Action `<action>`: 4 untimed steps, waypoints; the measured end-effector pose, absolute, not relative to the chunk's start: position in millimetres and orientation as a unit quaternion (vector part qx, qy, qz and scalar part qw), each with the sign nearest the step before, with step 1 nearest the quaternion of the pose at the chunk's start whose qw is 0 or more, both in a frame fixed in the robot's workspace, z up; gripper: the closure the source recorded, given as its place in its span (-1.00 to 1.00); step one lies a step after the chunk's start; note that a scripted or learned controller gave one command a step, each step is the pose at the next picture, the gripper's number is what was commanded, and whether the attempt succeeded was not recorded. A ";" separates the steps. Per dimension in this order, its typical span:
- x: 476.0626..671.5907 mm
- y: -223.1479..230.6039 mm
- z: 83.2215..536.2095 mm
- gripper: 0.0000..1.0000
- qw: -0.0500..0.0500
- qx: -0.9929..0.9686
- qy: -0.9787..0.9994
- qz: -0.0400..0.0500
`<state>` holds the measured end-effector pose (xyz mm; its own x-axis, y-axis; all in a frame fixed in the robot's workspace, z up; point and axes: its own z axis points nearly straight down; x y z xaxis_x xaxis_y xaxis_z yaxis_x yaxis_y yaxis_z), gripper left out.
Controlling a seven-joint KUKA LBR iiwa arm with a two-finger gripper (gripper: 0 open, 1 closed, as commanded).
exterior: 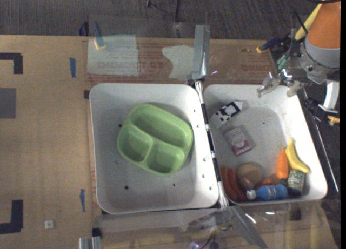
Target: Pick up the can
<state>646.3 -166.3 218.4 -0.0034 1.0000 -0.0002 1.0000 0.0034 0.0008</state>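
The can (pixel 295 180) is small, with a green label and a pale top. It stands in the near right corner of the right bin (pixel 270 121), wedged between a banana (pixel 297 158), a carrot (pixel 282 164) and a blue bottle (pixel 270 192). My gripper (pixel 279 86) hangs over the bin's far right rim, well away from the can. Its fingers are spread open with nothing between them.
The right bin also holds a black-and-white carton (pixel 227 114), a pink packet (pixel 238 140), a brown round item (pixel 249 175) and red sausages (pixel 231 184). A green divided plate (pixel 155 139) lies in the left bin (pixel 108 113). Cables hang near the arm.
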 end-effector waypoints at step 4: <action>667.2 -190.4 86.2 -1.00 0.002 0.746 0.666 0.001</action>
